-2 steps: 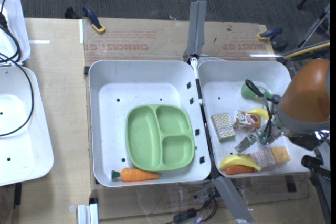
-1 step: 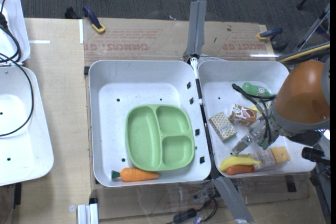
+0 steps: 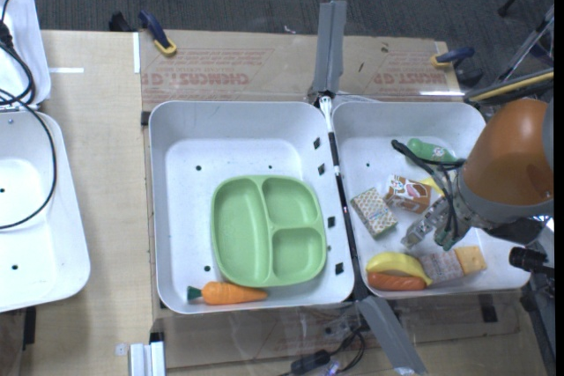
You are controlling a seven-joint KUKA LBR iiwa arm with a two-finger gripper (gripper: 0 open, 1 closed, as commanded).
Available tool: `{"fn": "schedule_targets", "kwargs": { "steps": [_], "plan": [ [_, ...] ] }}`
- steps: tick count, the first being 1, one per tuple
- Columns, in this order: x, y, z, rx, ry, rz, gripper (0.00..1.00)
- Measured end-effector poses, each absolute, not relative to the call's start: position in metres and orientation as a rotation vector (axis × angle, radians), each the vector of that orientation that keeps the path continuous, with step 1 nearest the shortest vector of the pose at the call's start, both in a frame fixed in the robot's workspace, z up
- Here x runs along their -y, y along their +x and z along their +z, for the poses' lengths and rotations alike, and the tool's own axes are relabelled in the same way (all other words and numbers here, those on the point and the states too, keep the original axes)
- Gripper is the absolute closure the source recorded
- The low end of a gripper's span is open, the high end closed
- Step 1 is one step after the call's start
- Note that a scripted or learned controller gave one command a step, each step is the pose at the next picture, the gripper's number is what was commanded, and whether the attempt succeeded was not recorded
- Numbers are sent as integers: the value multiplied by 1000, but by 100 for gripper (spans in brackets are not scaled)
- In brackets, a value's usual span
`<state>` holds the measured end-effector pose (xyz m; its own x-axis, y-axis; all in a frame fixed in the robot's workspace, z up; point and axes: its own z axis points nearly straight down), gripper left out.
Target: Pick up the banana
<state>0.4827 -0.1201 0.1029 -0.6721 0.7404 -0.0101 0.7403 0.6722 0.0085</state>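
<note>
The yellow banana (image 3: 396,263) lies near the front edge of the right bin (image 3: 370,132), resting against a red-orange sausage-shaped toy (image 3: 397,281). My gripper (image 3: 434,231) hangs low over the right bin, just right of and above the banana, apart from it. Nothing shows between its metal parts. The arm's orange band (image 3: 515,154) covers the bin's right side.
The right bin also holds a patterned cracker box (image 3: 373,212), a red and white snack pack (image 3: 407,193), a green item (image 3: 432,151), a pale block (image 3: 441,266) and an orange cracker (image 3: 471,259). The left bin (image 3: 176,189) holds a green divided plate (image 3: 269,229) and a carrot (image 3: 229,294).
</note>
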Motion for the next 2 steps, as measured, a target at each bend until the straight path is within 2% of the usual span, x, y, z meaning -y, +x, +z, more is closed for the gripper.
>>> {"fn": "schedule_targets", "kwargs": {
  "steps": [1,2],
  "plan": [
    [120,483,103,-2861,1266,5,0],
    [129,497,167,-2886,1239,0,0]
  ]
}}
